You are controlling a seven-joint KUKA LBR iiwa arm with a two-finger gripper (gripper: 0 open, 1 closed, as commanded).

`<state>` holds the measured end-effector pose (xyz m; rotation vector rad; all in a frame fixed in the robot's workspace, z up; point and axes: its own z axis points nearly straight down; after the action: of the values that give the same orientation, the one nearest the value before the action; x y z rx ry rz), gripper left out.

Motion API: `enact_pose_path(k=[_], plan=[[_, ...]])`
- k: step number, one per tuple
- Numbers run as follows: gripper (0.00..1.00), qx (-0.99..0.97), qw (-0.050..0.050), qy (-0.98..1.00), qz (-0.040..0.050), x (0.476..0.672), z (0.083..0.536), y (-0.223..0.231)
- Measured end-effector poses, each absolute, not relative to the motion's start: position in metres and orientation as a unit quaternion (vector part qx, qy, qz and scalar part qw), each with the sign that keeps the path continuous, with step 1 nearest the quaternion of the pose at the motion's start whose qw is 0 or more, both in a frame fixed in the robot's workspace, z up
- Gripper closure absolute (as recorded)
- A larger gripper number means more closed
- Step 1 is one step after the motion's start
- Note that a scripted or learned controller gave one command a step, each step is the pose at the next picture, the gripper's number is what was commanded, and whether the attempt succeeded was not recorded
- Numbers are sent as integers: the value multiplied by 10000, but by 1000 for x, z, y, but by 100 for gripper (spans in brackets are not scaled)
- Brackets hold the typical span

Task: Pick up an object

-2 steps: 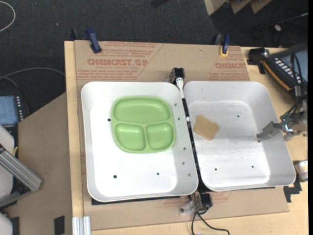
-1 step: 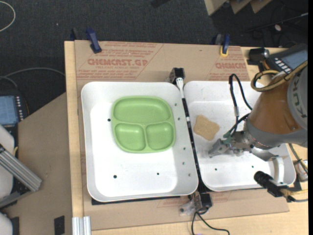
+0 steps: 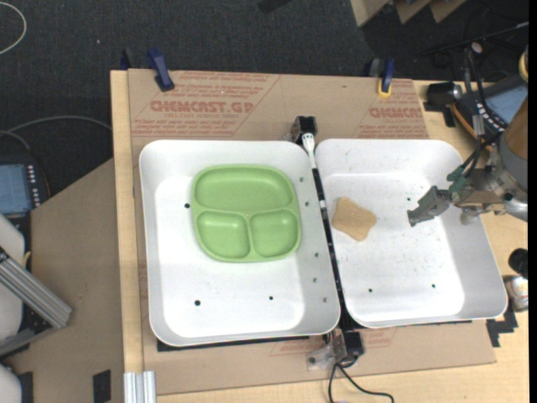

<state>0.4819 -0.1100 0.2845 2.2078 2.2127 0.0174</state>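
So from my end, the tan sponge-like chunk [image 3: 353,219] sits at the left side of the right bin [image 3: 403,300]. Right of it, the gripper [image 3: 432,206] hovers with nothing in it; can't tell how open it is. A green divided plate [image 3: 247,212] fills the left bin [image 3: 226,309].

I see my arm [image 3: 513,154] reaching in from the right, wrist angled down and leftward, the gripper [image 3: 422,212] low at its tip, nothing visibly between its fingers.
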Motion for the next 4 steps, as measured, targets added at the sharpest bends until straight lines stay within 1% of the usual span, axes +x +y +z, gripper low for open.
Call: enact_pose_path(k=[1, 2, 3, 4], plan=[[0, 7032, -56, 7109, -16, 478, 196, 2], [0, 7045, 58, 7096, 85, 481, 366, 32], [100, 7064, 15, 7078, 9, 480, 368, 30], [100, 7087, -3, 7055, -8, 479, 363, -6]])
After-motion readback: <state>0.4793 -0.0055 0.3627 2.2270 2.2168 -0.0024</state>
